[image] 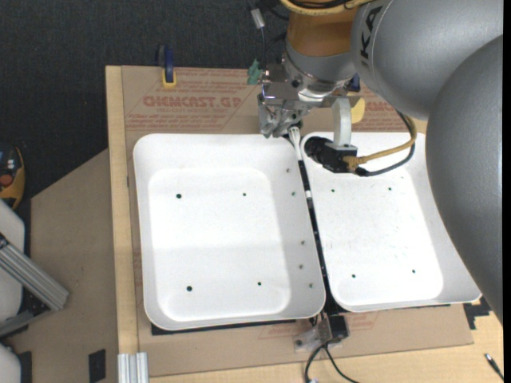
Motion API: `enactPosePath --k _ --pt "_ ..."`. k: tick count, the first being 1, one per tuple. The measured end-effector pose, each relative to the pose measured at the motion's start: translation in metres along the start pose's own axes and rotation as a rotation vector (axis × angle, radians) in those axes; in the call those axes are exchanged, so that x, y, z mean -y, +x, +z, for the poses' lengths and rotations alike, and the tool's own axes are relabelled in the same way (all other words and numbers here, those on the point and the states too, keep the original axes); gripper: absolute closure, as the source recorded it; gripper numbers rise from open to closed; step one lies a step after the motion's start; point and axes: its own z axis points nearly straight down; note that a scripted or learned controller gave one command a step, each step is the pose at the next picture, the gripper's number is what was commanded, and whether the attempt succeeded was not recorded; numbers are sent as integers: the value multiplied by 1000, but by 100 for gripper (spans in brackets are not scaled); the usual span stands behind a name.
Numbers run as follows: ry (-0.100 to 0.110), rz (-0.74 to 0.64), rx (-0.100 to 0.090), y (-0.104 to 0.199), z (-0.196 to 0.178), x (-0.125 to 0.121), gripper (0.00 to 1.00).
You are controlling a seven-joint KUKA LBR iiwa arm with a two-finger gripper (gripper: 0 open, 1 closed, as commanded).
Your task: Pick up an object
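Observation:
My gripper (279, 124) hangs over the far rim where the two white bins meet, just above the left bin's (160, 214) far right corner. The grey arm with its orange band (319, 14) covers the upper right of the view. A small pale sliver (294, 137) shows right below the gripper at the rim; I cannot tell what it is or whether it is held. A black part (322, 152) with a tan cable sits over the far left corner of the right bin (383, 278), under the wrist.
The bins rest on a brown board (200, 94) with a blue clamp (168, 61) at its far edge. A black divider strip (313, 214) runs between the bins. A metal rail (32, 274) lies off the board at the left.

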Motion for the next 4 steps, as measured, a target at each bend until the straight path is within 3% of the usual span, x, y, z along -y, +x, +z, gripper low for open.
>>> enactPosePath --k 1,2,3,4 --pt "-18 12 3 -62 -57 -17 100" --pt "-2 -1 -1 29 44 -25 100" --pt "-15 9 1 -11 -24 -12 100" --pt "-17 10 2 -55 -81 -14 100"
